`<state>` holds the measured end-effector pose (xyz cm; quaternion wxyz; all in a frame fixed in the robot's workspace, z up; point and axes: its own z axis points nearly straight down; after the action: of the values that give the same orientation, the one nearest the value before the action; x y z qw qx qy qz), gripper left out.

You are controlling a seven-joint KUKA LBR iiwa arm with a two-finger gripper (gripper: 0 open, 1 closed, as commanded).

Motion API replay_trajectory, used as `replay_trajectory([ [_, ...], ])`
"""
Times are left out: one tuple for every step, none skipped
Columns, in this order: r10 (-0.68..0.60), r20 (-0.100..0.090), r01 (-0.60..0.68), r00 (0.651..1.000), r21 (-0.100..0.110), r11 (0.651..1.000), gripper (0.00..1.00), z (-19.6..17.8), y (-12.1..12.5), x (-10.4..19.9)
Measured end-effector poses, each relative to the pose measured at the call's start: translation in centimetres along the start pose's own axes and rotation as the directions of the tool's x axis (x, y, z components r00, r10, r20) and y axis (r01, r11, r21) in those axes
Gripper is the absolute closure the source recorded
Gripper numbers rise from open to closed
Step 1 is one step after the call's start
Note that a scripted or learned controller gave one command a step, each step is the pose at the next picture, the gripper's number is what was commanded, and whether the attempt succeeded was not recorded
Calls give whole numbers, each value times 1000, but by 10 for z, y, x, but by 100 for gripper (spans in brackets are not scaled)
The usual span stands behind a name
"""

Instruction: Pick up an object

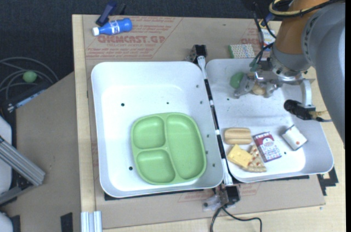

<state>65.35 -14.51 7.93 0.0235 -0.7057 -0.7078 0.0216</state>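
- The work surface is a pale bench [142,39] set on dark carpet. It carries two shallow white bins edge to edge, so that items stay contained and within reach.
- The left bin [109,94] holds one green divided plate [167,147], lying flat near the front wall.
- The right bin [258,113] holds the loose items. Along its front lie a toy hot-dog bun [237,134], a yellow cheese wedge [237,154], a red packet [267,147] and a white block [294,137], close together.
- A blue bottle [112,27] lies on its side on the bench behind the left bin, outside both bins and probably not a pick target.
- The arm [299,28] reaches in from the right, with its wrist bent down over the rear of the right bin.
- The gripper [253,86] sits low at the bin floor. Whether it is spread or closed cannot be told from this angle.
- The likely target is a green round item [236,80], which lies just beside the gripper on the side nearer the bin divider. No item is visibly held.
- Judgement: the pick is at the approach or grasp stage. The target's nearness to the rear wall limits the clearance for closing on it.
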Motion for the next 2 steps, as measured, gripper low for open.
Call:
replay_trajectory([
  [1,3,-1,1000,-3,1000,100,-11,0,0],
  [3,5,-3,1000,-70,998,100,-127,-28,-31],
])
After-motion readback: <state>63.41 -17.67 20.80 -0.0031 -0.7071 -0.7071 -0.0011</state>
